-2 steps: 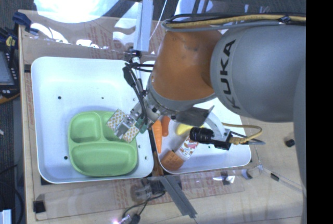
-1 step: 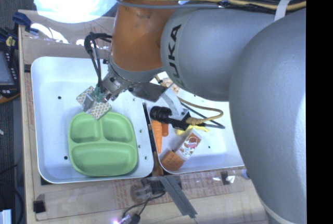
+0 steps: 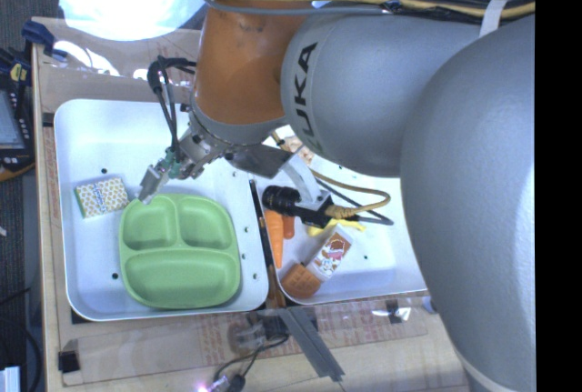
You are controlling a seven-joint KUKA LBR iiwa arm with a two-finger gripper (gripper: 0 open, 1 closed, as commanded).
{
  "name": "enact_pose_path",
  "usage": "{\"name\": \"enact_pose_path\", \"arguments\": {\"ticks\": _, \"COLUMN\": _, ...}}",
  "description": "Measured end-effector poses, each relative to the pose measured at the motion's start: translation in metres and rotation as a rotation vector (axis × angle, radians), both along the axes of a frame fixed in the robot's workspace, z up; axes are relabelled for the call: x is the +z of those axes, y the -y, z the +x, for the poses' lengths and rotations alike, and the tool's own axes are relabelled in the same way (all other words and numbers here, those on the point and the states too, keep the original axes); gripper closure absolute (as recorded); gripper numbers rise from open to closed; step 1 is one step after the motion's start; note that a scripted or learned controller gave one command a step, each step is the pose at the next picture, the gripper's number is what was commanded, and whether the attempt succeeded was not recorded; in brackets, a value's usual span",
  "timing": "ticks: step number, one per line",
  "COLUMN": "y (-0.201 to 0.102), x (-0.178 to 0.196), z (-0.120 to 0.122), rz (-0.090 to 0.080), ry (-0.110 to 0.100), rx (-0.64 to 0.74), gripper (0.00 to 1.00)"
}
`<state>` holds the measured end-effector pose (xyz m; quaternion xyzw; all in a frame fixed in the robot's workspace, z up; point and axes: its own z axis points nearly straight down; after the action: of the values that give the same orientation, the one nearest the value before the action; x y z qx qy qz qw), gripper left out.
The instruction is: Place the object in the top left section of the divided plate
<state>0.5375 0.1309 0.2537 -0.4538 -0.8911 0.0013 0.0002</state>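
Camera view: my tool (image 3: 153, 183) hangs over the left bin (image 3: 68, 199), tip at the upper left rim of the green divided plate (image 3: 180, 250). Can't tell its state. Task object unclear; a patterned packet (image 3: 101, 196) lies just left of the plate. I'd centre over the top left section (image 3: 151, 224) first.

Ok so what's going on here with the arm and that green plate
A grey KUKA arm reaches in from the right, over two white bins. Its gripper hangs low in the left bin, just above the top left corner of the green plate. A small patterned block lies in that bin left of the plate. All three plate sections look bare. The right bin holds a carrot and a few other items.
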Motion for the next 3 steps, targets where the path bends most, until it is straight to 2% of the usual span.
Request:
{"name": "enact_pose_path", "arguments": {"ticks": 1, "y": -0.053, "x": -0.08, "z": -0.061, "rz": 0.0, "ry": -0.004, "rx": 0.0, "gripper": 0.0}}
{"name": "enact_pose_path", "arguments": {"ticks": 2, "y": -0.034, "x": 0.107, "z": -0.061, "rz": 0.003, "ry": 0.004, "rx": -0.157, "gripper": 0.0}}
{"name": "enact_pose_path", "arguments": {"ticks": 3, "y": -0.076, "x": -0.03, "z": -0.063, "rz": -0.003, "ry": -0.004, "rx": -0.314, "gripper": 0.0}}
